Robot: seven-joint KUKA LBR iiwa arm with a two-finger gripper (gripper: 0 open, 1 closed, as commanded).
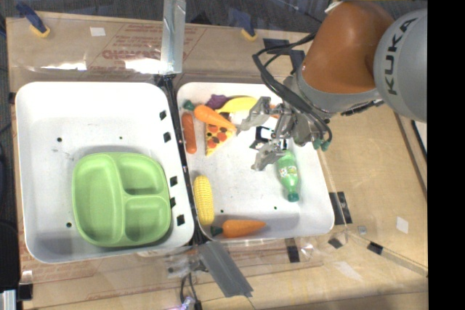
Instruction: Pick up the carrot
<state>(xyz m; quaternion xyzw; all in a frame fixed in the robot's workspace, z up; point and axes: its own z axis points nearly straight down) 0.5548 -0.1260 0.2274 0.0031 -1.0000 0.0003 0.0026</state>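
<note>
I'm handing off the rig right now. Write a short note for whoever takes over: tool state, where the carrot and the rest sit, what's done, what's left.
Tool: over the right bin, nothing seen between its fingers; open or shut unclear.
Carrots: two orange carrot-like pieces, one at the bin's top left, one at the bottom edge. Both lie in the bin.
Nearby: green bottle just below the tool, corn, pizza slice, banana, sausage. Green plate in the left bin.
Done: no pick yet.
Left: grasp and lift a carrot.
</note>
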